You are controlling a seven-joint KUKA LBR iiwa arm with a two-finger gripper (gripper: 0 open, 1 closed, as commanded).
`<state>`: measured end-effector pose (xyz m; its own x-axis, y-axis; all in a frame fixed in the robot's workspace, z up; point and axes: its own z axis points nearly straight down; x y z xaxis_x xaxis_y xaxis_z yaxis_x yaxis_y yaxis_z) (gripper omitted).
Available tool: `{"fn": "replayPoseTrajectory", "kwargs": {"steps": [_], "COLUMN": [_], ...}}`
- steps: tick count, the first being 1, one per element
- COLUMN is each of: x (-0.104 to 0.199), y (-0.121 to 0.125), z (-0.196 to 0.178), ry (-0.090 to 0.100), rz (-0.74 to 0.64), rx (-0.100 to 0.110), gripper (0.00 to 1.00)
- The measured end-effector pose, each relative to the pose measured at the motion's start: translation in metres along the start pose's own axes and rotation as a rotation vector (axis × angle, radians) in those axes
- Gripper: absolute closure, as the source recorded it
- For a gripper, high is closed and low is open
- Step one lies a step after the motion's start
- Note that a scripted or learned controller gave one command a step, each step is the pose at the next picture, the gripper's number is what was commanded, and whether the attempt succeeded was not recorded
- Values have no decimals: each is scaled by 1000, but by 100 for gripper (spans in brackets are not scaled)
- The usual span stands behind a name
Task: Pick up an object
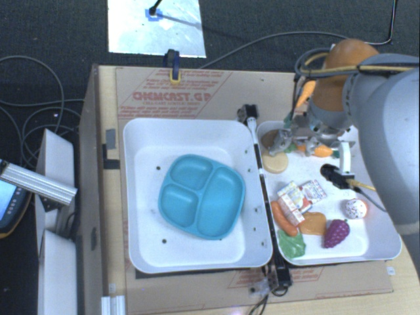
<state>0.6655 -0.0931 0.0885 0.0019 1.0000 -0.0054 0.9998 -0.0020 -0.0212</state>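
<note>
Two shallow white bins side by side on the bench: left bin (141, 176) and right bin (380, 245). In the left bin, one blue divided plate (201, 196) with three compartments, lying flat near the middle. In the right bin, a cluster of small things: one round tan disc (275, 162) at the upper left, one printed packet (302, 195) near the middle, one orange carrot (284, 218) just left of the packet, one green leafy piece (293, 244) at the lower left, one orange-brown lump (314, 224) beside the green piece, one purple bunch of grapes (336, 233), one speckled white egg (355, 208) to the right, one small orange piece (321, 151) under the wrist. Over the upper part of the right bin, one gripper (289, 138), low above the tan disc; opening impossible to tell here. Nothing visibly held between the fingers.
</note>
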Motion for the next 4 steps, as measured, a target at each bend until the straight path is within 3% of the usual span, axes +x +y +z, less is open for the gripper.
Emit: {"fn": "replayPoseTrajectory", "kwargs": {"steps": [1,2,3,4], "x": [5,-37,-78,-78], "y": [0,-4,-38,-38], "z": [-10,-31,-118,-117], "ry": [8,4,3,4], "rz": [-7,-4,-4,-4], "rx": [2,-24,-27,-25], "gripper": [100,100,100,0]}}
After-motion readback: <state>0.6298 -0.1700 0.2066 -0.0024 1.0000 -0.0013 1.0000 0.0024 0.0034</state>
